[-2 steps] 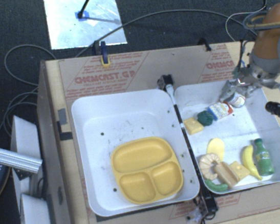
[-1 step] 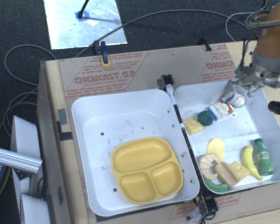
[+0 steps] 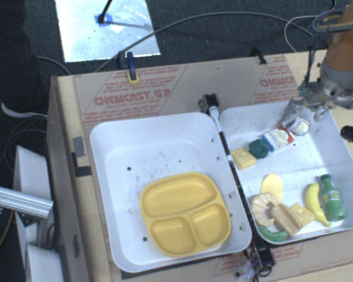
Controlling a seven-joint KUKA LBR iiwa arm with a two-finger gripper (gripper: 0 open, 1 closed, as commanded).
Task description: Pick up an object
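I have the claw (image 3: 298,113) low over the right bin's (image 3: 349,165) far corner, though I cannot tell how its tips are set. Nearest beneath it lies a small milk carton (image 3: 276,139) beside a green lump (image 3: 259,148). I'd centre over the carton, clear of the bin wall, before descending.

Two bins sit side by side on the bench: the left bin (image 3: 113,178) holds a tray (image 3: 185,213) toward its front, and the right bin (image 3: 346,165) holds everything else. Near the right bin's back lie a carton (image 3: 276,139) and, just left of it, a block (image 3: 244,158). Along its front lie a bottle (image 3: 331,198), a banana (image 3: 313,202) just left of that, and a cluster of toy foods (image 3: 274,211) further left.
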